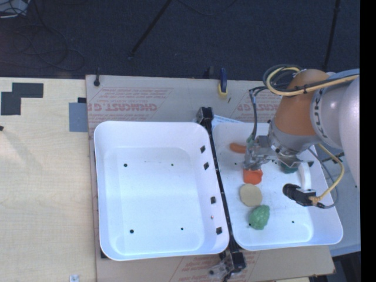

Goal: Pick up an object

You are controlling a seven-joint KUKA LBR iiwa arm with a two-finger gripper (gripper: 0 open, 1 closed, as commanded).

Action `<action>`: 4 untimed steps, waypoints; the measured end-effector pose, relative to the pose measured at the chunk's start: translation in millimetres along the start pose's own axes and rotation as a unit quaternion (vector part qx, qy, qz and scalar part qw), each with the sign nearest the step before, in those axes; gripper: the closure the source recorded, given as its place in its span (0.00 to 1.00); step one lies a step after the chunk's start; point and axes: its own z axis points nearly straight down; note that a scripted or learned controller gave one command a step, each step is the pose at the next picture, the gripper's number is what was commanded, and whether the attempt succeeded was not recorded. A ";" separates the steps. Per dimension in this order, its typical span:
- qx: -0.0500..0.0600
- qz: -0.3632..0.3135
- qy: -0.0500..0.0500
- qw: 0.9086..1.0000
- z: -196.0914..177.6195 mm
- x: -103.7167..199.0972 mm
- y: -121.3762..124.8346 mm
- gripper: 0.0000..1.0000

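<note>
One arm reaches over right bin [329, 231], gripper [254, 164] pointing down onto orange block [253, 177]; finger state indiscernible

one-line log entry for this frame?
tool: over right bin, above red block | nearby: tan disc, green lump, orange piece | grasp: unconfirmed
</note>
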 end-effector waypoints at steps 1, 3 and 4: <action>0.002 0.003 0.000 1.000 -8.6 -1.3 -0.9 1.00; 0.002 -0.008 0.006 1.000 -77.5 114.1 29.4 1.00; 0.003 -0.002 0.002 1.000 -129.5 76.3 43.6 1.00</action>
